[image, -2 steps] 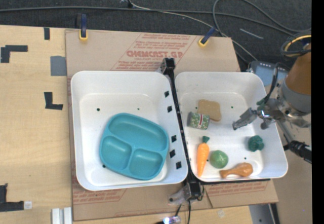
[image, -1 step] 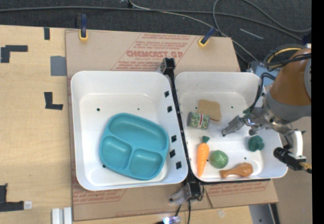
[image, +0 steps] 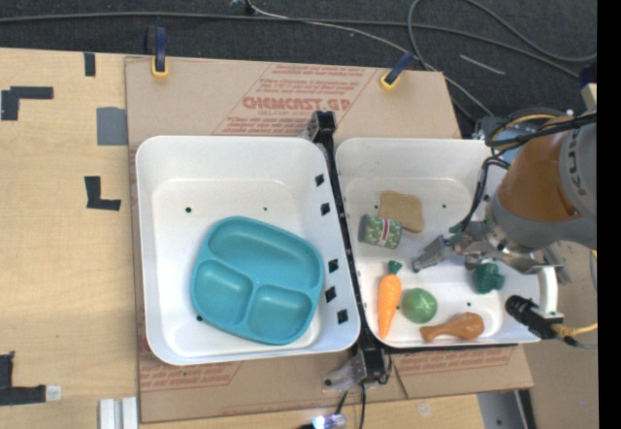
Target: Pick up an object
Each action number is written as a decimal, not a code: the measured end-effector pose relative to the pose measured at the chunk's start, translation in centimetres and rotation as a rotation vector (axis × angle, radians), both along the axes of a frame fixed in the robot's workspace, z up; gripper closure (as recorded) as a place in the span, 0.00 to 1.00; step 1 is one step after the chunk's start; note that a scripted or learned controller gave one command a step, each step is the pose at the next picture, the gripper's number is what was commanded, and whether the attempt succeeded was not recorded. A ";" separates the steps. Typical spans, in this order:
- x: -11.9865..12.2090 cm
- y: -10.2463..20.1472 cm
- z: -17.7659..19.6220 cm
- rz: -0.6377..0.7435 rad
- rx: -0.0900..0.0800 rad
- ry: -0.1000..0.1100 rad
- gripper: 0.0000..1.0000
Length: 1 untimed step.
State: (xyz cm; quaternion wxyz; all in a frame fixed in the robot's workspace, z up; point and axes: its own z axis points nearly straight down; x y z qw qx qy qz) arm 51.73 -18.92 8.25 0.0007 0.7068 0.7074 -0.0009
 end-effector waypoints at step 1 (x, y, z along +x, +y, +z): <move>0.1 -0.1 1.4 -0.001 -0.002 -0.004 1.00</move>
